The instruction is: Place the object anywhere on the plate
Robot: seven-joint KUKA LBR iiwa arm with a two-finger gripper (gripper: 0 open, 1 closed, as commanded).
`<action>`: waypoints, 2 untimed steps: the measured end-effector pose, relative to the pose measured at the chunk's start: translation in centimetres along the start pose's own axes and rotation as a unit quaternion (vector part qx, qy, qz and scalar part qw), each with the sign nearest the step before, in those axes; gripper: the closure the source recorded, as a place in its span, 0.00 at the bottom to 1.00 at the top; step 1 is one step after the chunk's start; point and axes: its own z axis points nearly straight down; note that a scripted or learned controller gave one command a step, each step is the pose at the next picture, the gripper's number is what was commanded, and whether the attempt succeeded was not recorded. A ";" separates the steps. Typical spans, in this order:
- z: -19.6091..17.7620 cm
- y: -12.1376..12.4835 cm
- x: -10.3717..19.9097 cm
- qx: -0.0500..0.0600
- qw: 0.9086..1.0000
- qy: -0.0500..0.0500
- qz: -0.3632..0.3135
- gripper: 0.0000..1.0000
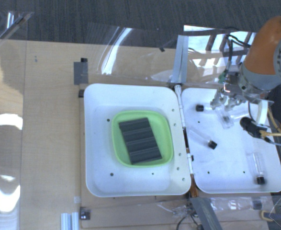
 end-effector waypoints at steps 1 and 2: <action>1.0 -7.1 3.0 0.001 0.994 0.001 -0.109 1.00; 1.0 -8.1 9.0 0.001 0.985 0.002 -0.172 1.00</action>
